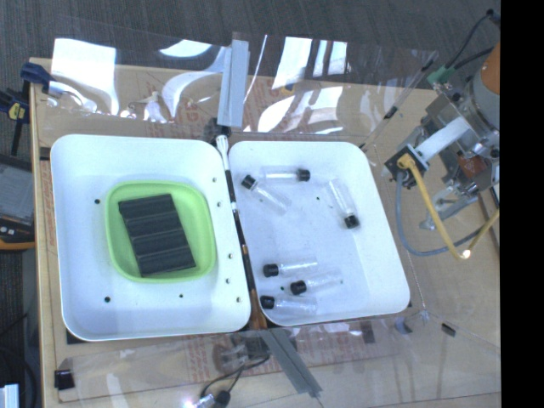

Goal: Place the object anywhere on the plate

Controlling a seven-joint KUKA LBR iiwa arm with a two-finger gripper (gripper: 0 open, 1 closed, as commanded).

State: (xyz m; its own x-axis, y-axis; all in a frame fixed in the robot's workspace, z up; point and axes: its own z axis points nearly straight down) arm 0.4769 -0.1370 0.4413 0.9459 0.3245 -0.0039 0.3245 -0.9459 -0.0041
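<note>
Dark ribbed block (pixel 156 234) lies on green plate (pixel 199 219) in left bin (pixel 76 164), long axis slightly tilted from vertical. Arm (pixel 455 138) parked right of the right bin (pixel 387 253); gripper state unclear.

The bins (pixel 374 228) look like smooth, glossy white plastic. The plate (pixel 200 219) is shiny green plastic; the block (pixel 155 235) on it is matt black and ribbed. The vials (pixel 340 201) are clear with black caps. The bench (pixel 442 364) looks like pale wood.

A pale wooden tabletop (pixel 450 359) stands on dark grey carpet (pixel 255 7). Clear plastic sheeting (pixel 340 75) along its far side throws back bright window-like glare, and a blue clamp (pixel 34 75) grips the left corner.
</note>
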